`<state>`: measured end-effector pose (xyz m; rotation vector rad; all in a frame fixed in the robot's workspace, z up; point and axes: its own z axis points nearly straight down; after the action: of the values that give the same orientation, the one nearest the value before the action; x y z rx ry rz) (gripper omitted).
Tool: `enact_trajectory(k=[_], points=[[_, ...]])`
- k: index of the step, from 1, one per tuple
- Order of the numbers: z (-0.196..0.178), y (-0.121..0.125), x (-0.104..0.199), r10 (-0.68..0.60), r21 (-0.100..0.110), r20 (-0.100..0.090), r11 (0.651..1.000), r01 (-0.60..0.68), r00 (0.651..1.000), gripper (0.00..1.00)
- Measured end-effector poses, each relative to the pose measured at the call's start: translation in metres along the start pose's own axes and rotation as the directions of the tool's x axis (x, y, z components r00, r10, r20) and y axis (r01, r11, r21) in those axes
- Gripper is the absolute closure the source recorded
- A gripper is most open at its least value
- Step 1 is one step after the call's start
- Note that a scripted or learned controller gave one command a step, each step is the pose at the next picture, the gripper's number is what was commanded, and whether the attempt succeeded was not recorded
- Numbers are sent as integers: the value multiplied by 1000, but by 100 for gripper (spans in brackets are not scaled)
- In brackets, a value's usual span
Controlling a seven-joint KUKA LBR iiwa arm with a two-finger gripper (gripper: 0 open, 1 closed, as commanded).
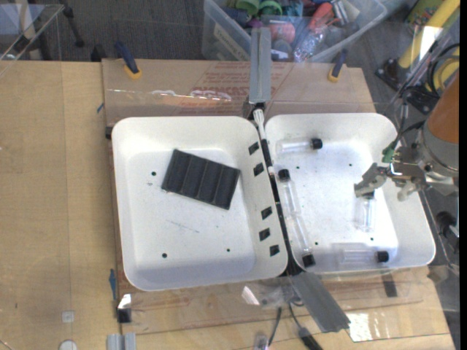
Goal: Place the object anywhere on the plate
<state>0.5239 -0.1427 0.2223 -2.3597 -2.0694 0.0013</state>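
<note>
Reaching in from the right over the right bin (408, 246), gripper (371, 184) (finger spread unclear) angled left.

Faint red print on the cardboard (219, 86) is too blurred to read

Light wood bench (51, 195); clear plastic tub (292, 13) of colourful toys up-left of the end effector, brown cardboard (182, 86) beneath bins.
</note>
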Motion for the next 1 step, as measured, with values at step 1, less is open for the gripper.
enact_trajectory(k=[1], points=[[-10, 1, 0, 2, -1, 0, 1000, -2, 1000, 100]])
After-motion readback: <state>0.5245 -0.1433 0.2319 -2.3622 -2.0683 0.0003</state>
